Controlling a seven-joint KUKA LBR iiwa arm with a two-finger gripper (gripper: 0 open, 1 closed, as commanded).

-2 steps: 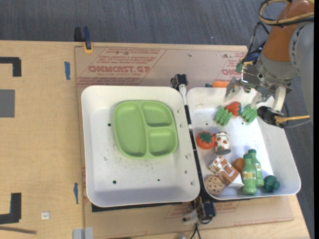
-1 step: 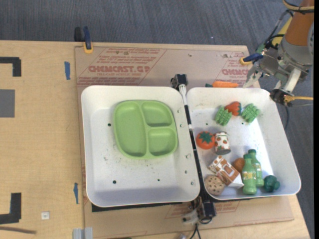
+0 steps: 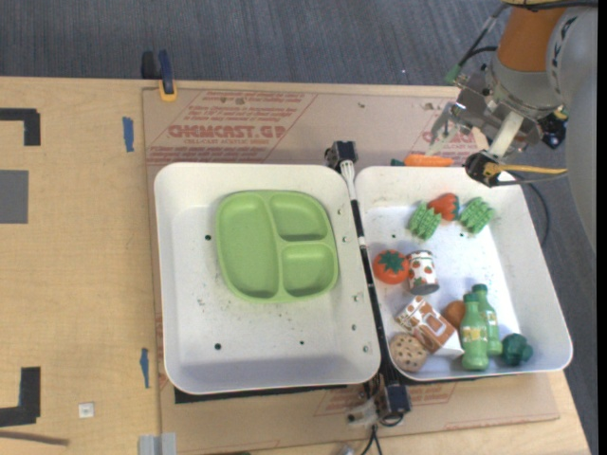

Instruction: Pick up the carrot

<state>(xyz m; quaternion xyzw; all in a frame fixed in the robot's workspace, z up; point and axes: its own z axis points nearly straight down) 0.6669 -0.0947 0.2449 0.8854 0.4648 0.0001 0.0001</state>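
The carrot (image 3: 429, 161) is a thin orange stick lying flat on the cardboard, just beyond the far rim of the right bin (image 3: 545, 282). My gripper (image 3: 471, 146) hangs at the upper right, a little above and to the right of the carrot. Its two fingers stand apart, open, with nothing between them. One finger (image 3: 439, 127) is above the carrot and the other reaches down toward the bin's far rim.
The right bin holds several toy foods: a tomato (image 3: 390, 266), two green pieces (image 3: 424, 220), a small can (image 3: 421, 270), a cookie (image 3: 409, 351) and a green bottle (image 3: 479, 325). The left bin (image 3: 180, 282) holds a green divided plate (image 3: 275, 245).
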